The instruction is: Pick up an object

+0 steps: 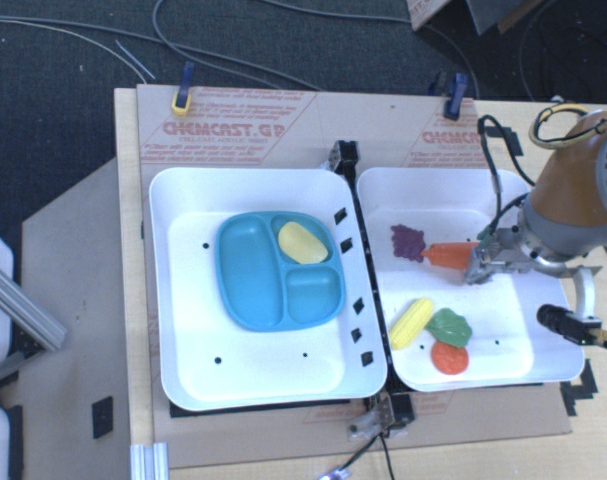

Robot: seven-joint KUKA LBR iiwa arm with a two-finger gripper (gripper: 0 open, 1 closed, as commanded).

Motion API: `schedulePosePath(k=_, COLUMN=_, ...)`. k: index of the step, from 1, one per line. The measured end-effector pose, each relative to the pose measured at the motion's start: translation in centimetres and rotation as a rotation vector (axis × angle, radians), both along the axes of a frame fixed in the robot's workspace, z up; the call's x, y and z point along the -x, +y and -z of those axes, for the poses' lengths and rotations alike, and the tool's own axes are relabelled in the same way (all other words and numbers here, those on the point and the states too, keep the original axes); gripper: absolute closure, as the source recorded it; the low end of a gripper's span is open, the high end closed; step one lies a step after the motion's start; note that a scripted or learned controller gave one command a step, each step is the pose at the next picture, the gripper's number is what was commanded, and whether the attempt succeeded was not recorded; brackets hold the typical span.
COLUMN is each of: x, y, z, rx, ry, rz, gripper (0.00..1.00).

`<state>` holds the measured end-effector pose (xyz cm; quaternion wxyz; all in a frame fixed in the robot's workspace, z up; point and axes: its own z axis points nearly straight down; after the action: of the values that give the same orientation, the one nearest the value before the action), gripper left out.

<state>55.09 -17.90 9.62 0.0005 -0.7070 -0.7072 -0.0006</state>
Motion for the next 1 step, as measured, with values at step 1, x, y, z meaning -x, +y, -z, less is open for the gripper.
schedulePosePath(k=1, x=-0.98, y=0.67, z=-5.47, rx=0.003, ry=-0.006, rz=-0.002, gripper=1.00)
